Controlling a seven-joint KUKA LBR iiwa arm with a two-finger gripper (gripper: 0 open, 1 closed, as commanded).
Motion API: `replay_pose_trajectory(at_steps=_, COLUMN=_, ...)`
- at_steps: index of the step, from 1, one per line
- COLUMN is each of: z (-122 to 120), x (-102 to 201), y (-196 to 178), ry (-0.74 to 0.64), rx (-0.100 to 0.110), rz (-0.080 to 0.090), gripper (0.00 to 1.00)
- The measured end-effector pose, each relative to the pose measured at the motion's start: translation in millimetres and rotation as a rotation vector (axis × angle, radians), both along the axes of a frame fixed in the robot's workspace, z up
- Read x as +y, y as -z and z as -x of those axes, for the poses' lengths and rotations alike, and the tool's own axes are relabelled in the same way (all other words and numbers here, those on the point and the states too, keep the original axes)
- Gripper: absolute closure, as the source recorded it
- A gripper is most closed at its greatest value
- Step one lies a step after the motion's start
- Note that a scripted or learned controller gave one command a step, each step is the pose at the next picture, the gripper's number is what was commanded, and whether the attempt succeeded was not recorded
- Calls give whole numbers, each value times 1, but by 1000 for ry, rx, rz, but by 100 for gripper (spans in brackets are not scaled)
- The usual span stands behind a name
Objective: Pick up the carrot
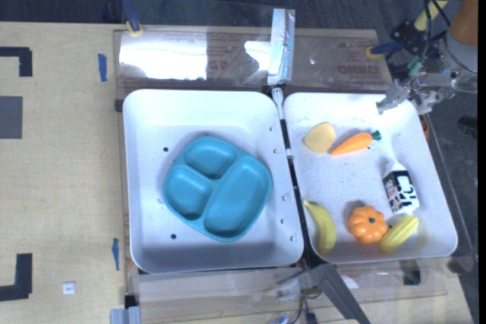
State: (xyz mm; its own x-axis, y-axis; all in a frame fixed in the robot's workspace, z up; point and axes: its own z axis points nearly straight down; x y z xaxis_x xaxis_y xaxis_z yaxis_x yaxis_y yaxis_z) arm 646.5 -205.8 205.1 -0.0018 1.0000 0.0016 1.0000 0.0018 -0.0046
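Here the carrot (353,143) lies in the upper part of the right bin (437,163), just right of a pale yellow piece (320,137). The hand (410,91) hovers at the bin's upper right corner, apart from the carrot; whether it is wide or narrow cannot be told. Lower down sit a banana (322,224), a pumpkin (366,224) and a bottle (399,192). The left bin (144,163) holds a blue tray (218,187).

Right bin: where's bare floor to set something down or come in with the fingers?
Right bin: bare floor in the middle, bordered by carrot above, banana left, pumpkin below, bottle right. The near edge is crowded: banana, pumpkin, lemon close together. Left bin: bare rim around the blue plate.
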Motion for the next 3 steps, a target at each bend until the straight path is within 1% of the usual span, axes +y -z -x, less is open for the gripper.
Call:
replay_pose_trajectory(at_steps=1, z=21, x=2, y=111, ry=-245, rx=-7, rz=2, gripper=0)
replay_pose_trajectory(at_steps=2, z=-1, x=104, y=82, ry=-235, rx=-8, rz=-1, gripper=0)
replay_pose_trajectory(at_steps=3, z=17, x=91, y=117, ry=-305, rx=-11, rz=0, gripper=0)
